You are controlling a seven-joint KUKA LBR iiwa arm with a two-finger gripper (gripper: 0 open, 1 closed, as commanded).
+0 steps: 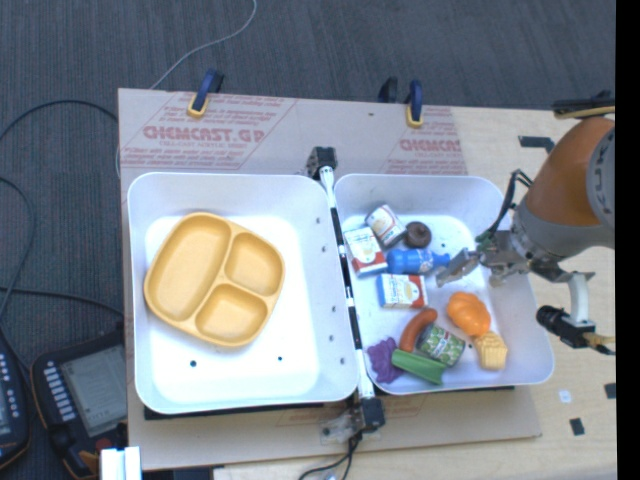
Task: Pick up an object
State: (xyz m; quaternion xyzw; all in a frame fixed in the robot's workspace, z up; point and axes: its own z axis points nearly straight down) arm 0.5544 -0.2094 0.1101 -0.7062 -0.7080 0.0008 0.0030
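- Where the arm reaches in from the right, its gripper hangs over the right-hand bin, just above and to the left of the orange fruit.
- Jaws: they appear spread, with nothing visible between the fingers — no object is held.
- Right-hand bin contents, upper part: a small tin can lying tilted, a dark brown round piece just beside it, and a white-and-red carton against the bin's left wall.
- Middle: a blue bottle lying on its side, its white cap end pointing towards the gripper; below it a small white box with red print.
- Lower part: a red sausage-shaped item, a green-labelled jar touching it, a green vegetable along the front wall, a purple cluster at the front left corner.
- A yellow corn piece lies just below the orange fruit, near the right wall.
- Left-hand bin: a yellow divided plate with three compartments, set towards the left side and turned at a slant.
- The two bins sit on a board with red lettering, held by two blue-and-yellow clamps at its far edge.
- Off the bench — a handheld control unit on the floor at lower left, cables trailing beside it.
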